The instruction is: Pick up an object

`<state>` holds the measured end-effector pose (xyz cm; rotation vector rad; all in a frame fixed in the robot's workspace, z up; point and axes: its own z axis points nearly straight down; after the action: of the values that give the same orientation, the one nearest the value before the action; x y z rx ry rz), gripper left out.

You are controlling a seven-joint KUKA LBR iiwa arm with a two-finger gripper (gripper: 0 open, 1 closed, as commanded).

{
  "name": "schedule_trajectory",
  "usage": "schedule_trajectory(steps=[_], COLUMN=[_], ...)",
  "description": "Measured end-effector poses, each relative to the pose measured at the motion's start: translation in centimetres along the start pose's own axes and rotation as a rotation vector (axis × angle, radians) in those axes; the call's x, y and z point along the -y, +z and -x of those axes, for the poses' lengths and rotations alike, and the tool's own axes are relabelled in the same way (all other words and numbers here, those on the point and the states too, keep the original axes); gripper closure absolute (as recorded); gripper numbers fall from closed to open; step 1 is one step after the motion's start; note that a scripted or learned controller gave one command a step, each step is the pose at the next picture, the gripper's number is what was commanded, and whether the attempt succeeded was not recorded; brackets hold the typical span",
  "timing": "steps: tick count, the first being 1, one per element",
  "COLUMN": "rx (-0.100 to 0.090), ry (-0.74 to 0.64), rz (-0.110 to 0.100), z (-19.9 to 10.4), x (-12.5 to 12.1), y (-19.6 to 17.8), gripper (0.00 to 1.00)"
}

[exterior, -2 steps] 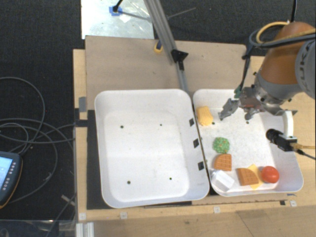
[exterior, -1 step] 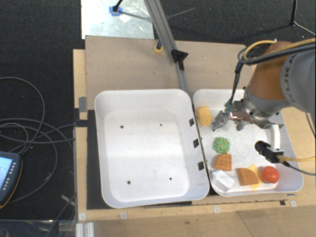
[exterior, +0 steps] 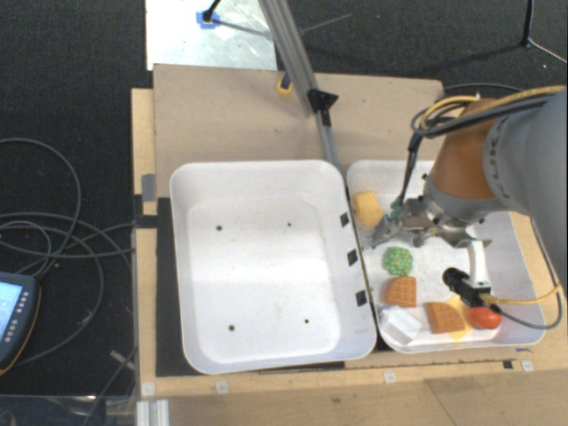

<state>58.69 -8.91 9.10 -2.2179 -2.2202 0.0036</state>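
- Objects lie in the right bin [exterior: 524, 264]: a yellow block [exterior: 367, 208] near the top left corner, a green ball [exterior: 398, 259] below it, an orange waffle piece [exterior: 401, 291], another orange piece [exterior: 443, 317], a red ball [exterior: 485, 318] and a white piece [exterior: 401, 326].
- Gripper [exterior: 395, 223] hangs low over this bin, just right of the yellow block and above the green ball.
- Whether its fingers are wide or narrow, I cannot tell.
- Left bin [exterior: 266, 264] sits beside it on the tabletop [exterior: 222, 114].
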Motion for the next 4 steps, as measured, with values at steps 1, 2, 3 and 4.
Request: schedule_trajectory(steps=[1, 2, 3, 4], rx=[0.000, 0.001, 0.001, 0.001], ry=[0.000, -0.001, -0.005, -0.004], rz=[0.007, 0.009, 0.010, 0.009], z=[0.1, 0.3, -0.1, -0.1], x=[-0.2, -0.1, -0.7, -0.9], y=[-1.4, -5.8, -10.4, -13.6], gripper=[1.00, 1.00, 1.00, 1.00])
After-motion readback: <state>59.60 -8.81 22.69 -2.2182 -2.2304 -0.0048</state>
